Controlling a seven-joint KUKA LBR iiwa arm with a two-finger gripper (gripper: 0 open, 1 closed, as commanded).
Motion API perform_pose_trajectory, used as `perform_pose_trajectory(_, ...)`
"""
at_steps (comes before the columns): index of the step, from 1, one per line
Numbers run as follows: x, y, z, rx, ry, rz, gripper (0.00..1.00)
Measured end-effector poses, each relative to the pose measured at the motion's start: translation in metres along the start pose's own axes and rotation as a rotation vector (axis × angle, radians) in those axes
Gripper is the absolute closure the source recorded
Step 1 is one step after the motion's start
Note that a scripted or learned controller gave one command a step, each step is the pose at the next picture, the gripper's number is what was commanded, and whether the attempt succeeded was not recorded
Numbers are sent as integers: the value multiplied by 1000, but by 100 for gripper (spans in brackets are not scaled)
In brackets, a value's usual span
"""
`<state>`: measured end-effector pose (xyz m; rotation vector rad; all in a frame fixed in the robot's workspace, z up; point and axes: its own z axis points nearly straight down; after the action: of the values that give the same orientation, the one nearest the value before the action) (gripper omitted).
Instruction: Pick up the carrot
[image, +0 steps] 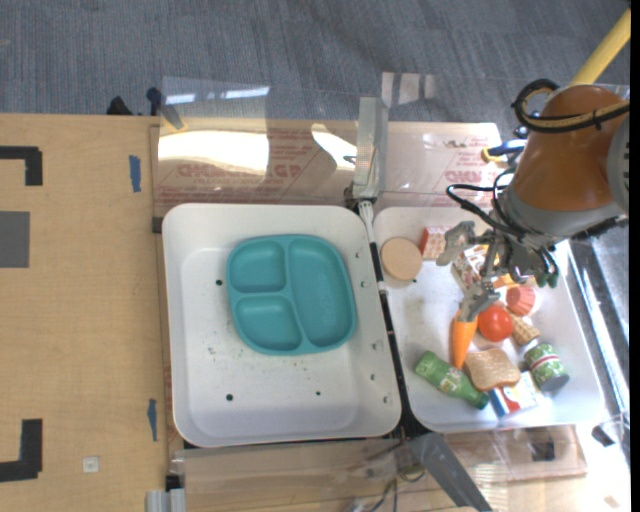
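Carrot first: we see the small orange toy carrot lying in the right-hand shallow white bin, pointing down toward the near edge, its top end just under the arm's two-finger metal gripper. We cannot tell whether the gripper is apart or together, and nothing shows clearly between its tips. A round red toy tomato sits touching the carrot's right side, a brown toy bread slice lies just below it, and a green toy bottle rests beside the carrot's lower tip. A tan round disc lies near the bin's left wall. In the left white bin we see a teal three-compartment plastic plate.
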<state>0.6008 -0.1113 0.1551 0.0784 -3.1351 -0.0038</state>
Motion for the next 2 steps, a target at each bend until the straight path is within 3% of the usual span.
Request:
perform_pose_trajectory(1, 40, 7, 66, 5, -18, -6, 0)
perform_pose_trajectory(2, 37, 8, 52, 7, -31, -9, 100)
